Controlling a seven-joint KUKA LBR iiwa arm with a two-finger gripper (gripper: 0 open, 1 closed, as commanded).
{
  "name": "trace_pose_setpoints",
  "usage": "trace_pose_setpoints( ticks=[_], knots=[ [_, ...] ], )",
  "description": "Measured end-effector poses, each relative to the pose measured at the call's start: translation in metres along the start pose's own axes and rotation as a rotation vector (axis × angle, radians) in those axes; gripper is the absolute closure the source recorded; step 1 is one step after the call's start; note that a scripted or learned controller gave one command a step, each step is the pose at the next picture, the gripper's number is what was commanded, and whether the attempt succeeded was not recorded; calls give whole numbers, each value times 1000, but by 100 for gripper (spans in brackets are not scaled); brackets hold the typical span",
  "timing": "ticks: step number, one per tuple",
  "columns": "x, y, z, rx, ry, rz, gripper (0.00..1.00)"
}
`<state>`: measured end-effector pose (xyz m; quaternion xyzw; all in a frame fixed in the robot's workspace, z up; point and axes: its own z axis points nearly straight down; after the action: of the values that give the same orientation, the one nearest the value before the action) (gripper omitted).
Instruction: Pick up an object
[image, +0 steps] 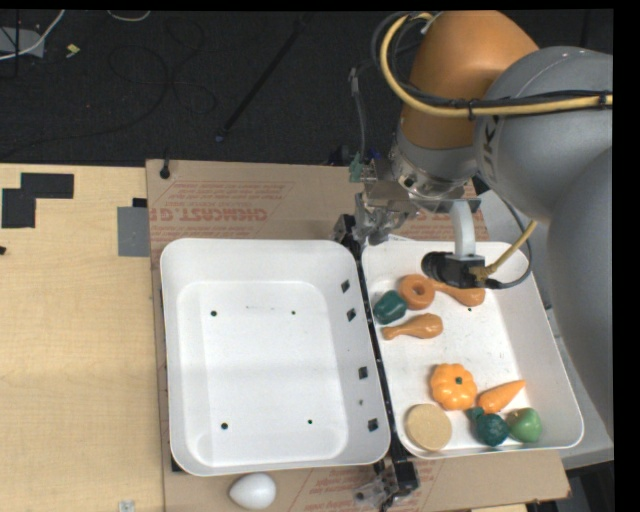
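The grey arm with the orange band (470, 60) is reaching in over the bench. Its gripper (373, 225) is hanging at the far corner of the right white plastic bin (505, 340), right beside the wall that bin shares with the left white plastic bin (260, 350). From where I am standing I cannot tell whether the gripper is open or closed.

The things to pick are all lying in the right bin, on the near side of the gripper. Nearest to it, a dark green rounded toy (388, 306) is sitting just beside an orange ring-shaped doughnut toy (417, 291). A tan drumstick toy (415, 327) is lying just beyond those two. Off to the doughnut's other side, a brown elongated toy (462, 294) is resting.

Farther from the gripper, toward the near end of the bin, an orange pumpkin toy (453, 386) is sitting beside an orange carrot toy (500, 395). A round beige disc (430, 427), a dark teal lumpy toy (490, 429) and a bright green rounded toy (525, 426) are lying in a row against the near wall.

Well away from the gripper, a white egg-shaped toy (252, 490) is lying on the brown cardboard sheet (250, 205) outside the left bin.
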<state>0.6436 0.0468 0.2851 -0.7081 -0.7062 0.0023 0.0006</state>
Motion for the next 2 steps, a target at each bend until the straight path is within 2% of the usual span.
trace_pose_setpoints(
  ticks=[1, 2],
  knots=[
    [17, 0, -219, -20, 4, -6, 100],
    [86, -68, -255, -3, 4, -10, 100]
  ],
)
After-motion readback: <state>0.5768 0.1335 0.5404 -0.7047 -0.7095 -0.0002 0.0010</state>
